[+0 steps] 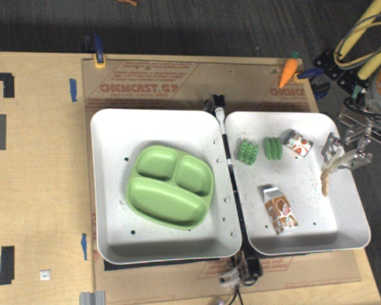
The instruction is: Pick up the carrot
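Carrot (289,72): lies on the worktop (44,170) beyond the far rim of the right bin (352,224), near that bin's far-right corner and outside both bins.

Carrot axis: tilted, green top toward the far side, orange tip pointing down toward the right bin's rim.

Tool (343,152): hangs over the right bin's right-hand wall, about level with the middle of the bin; nothing is seen between its prongs, and whether they are spread or pressed together cannot be told from this view.

Deciding relation: from the tool, the carrot lies toward the far side and somewhat to the left, across the right bin's far rim; the judged move is a travel out of the bin, not a descent within it.

Surface: flat brown board under the carrot, printed with red lettering; a blue clamp (308,74) sits just beside the carrot on its right.

Room: the clamp and the bin rim crowd the carrot on two sides, so a grip across its short width looks the likelier fit.

Right bin contents: two green ridged pieces (260,150) and two small packets (280,210).

Left bin (108,132): holds a green divided plate (170,184), well apart from the carrot.
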You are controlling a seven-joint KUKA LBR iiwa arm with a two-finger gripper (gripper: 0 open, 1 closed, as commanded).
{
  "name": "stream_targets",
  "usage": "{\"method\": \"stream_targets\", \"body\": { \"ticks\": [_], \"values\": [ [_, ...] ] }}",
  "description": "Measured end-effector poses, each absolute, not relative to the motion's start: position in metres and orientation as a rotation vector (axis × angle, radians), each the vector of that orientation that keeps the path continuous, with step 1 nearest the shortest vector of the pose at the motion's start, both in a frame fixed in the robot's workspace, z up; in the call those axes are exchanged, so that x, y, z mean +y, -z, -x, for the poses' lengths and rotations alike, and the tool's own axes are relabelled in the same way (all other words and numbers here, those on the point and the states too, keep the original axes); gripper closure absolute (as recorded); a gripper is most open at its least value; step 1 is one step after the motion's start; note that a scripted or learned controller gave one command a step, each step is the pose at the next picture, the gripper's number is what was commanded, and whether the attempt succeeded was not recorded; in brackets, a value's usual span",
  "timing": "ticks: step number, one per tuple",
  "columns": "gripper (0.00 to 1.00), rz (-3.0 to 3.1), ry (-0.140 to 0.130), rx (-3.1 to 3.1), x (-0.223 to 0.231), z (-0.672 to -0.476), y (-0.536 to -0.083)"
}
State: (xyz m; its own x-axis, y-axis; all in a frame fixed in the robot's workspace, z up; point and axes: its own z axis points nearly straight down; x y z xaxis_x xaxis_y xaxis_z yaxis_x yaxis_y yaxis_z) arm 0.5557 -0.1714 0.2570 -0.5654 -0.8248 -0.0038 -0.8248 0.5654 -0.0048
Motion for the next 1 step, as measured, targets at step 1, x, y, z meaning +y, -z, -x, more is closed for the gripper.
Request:
{"method": "stream_targets", "body": {
  "ticks": [1],
  "values": [
    [1.00, 1.081, -0.002, 2.947, -0.0813, -0.5779, -0.2381]
  ]
}}
